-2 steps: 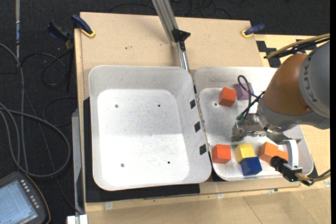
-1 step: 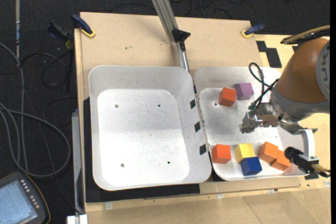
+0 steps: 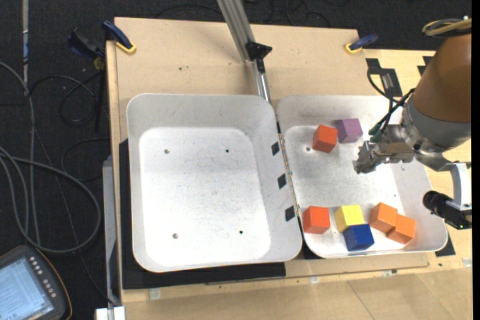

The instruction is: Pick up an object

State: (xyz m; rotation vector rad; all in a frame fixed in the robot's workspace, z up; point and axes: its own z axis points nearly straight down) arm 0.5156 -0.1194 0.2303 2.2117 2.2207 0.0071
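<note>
Gripper (image 3: 367, 160) is hovering over right bin (image 3: 315, 240) w/ nothing in it, just right of purple cube (image 3: 349, 130) & orange cube (image 3: 325, 138); can't tell its state.

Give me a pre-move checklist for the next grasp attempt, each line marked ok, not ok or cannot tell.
1. Targets available: ok. The right bin holds an orange cube, purple cube, a second orange cube, yellow cube, blue cube and two orange blocks.
2. Gripper above the right bin: ok.
3. Gripper carrying nothing: cannot tell.
4. Nearest targets free to grasp: not ok; orange and purple cubes touch.
5. Gripper centred over a cube: not ok; it sits right of the purple cube.
</note>
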